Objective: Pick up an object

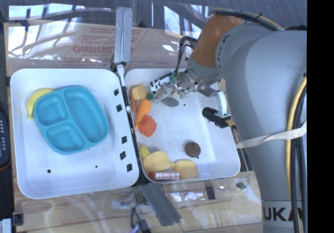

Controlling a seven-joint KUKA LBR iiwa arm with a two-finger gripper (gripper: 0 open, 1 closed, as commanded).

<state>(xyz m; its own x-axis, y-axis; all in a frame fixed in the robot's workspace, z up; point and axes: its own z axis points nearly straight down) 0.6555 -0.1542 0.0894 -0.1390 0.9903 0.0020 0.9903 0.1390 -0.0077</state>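
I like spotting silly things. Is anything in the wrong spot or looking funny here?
One thing: a yellow banana-shaped toy in the left bin lies half tucked under the edge of the blue divided plate, not on it. In the right bin, the toy foods are bunched along the left and bottom sides, but nothing looks spilled or broken.

Toy foods (147,125) lie scattered in right bin (222,167).

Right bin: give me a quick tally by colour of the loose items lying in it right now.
Yellow or tan: 4, the block, the small piece, the round fruit, the piece beside it
Orange: 2, the carrot, the chunk
Brown: 1, the round item
Red: 1, the small packet
Total: 8
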